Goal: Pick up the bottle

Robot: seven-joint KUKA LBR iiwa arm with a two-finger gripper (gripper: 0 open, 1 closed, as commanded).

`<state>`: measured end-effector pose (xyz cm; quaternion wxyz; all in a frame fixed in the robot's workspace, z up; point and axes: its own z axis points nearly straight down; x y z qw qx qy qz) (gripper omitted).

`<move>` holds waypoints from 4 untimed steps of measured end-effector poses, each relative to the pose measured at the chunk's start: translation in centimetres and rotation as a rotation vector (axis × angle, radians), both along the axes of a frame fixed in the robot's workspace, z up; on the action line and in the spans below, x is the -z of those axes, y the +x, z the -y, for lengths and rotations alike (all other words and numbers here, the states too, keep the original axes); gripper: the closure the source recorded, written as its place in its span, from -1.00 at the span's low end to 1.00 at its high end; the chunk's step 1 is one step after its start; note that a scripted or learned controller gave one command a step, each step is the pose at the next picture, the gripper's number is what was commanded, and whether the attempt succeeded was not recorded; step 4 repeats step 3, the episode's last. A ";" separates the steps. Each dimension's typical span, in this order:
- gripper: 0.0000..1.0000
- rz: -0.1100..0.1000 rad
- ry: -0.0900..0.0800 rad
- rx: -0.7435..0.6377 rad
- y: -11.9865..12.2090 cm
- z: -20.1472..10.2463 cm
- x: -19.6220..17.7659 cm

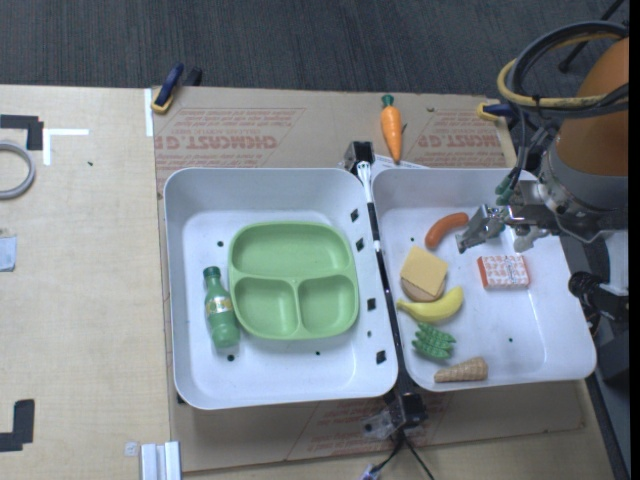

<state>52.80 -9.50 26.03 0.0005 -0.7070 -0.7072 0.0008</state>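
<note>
A small green bottle [220, 308] with a yellow label lies in the left bin [190, 368], just left of a green divided plate [295, 280]. My gripper [483, 230] hangs over the upper part of the right bin [560, 358], far to the right of the bottle. Its dark fingers point left toward a red sausage [445, 229]. Nothing is between the fingers.
The right bin holds a cheese wedge [425, 273], a banana [433, 307], a green leafy toy [434, 343], a cone [461, 370] and a red-and-white packet [503, 271]. A toy carrot [390, 126] lies on the cardboard behind the bins.
</note>
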 end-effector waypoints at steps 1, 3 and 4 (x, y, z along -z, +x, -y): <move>1.00 0.000 -0.001 0.001 0.0 0.0 -0.9; 1.00 0.000 -0.001 0.289 -4.2 -18.1 6.4; 1.00 0.000 -0.001 0.289 -4.2 -18.1 6.4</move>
